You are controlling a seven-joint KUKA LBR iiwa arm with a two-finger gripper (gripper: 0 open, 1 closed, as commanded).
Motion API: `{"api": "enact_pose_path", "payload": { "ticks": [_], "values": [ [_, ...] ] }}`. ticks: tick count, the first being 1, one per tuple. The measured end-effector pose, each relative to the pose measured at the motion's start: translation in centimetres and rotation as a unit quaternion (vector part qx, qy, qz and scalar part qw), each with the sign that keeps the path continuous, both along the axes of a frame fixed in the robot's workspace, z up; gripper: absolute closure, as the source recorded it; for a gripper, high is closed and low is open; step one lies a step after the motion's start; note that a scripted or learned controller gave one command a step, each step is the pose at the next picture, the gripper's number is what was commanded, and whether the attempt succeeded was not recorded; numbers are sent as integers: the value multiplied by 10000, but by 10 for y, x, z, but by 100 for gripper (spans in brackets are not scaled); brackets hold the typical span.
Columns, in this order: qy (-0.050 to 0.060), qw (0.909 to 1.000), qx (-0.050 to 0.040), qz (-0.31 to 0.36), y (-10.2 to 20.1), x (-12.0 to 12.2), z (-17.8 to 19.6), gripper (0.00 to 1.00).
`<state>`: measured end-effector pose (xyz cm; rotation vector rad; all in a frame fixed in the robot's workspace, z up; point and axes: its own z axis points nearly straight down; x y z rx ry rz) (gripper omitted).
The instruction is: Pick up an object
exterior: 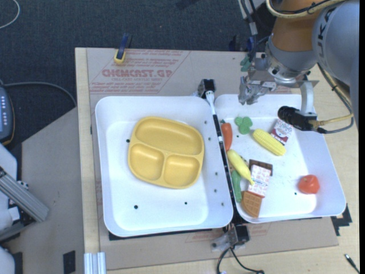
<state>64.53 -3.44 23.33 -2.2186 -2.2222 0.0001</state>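
The task names no particular object, so the candidates are the small toy foods scattered in the right bin, which fills the right-centre of the frame. A corn cob lies tilted near the bin's middle, with a small red-and-white packet just beside it toward the upper right; a green piece sits at the upper left of the bin, closest to the arm's tool. Along the bin's left wall a carrot, a banana and a green pod lie in a crowded line, probably pushed there by the sloping wall, which would make them awkward to grasp. A red tomato rests alone at the lower right, well apart from the rest and likely the easiest to reach. The gripper hangs over the bin's upper edge, above the green piece, and nothing can be seen between its fingers; whether they are spread or closed cannot be told at this size. The left bin holds a yellow divided plate, seemingly there to receive items.
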Motion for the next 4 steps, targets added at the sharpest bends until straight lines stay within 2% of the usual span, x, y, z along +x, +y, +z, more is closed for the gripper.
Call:
{"api": "enact_pose_path", "payload": {
  "ticks": [2,4],
  "values": [
    [10,10000,-4,-13,-5,-7,-1,100],
    [-16,10000,-11,-2,3,4,-6,100]
  ]
}}
